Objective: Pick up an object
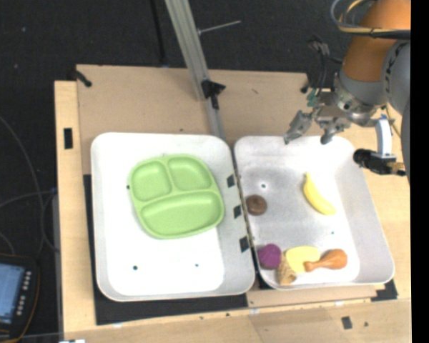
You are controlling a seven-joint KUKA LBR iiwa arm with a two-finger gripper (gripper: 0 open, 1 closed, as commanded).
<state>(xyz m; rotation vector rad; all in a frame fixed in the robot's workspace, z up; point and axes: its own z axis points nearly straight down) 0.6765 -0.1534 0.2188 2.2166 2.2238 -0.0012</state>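
Observation:
My gripper (311, 132) hangs over the far edge of the right bin (357, 191) with its two fingers spread apart and nothing between them. Below it in that bin lies a yellow banana (317, 194), well apart from the fingers. A brown round object (256, 204) sits near the bin's left wall. At the near edge lie a purple object (269, 255), a pale yellow piece (301, 256) and an orange-brown drumstick-shaped toy (327, 261), close together.
The left bin (114, 263) bears a green divided plate (176, 196). A metal pole (189, 48) slants up from between the bins at the back. A dark tablet (7, 291) lies off the bench at lower left.

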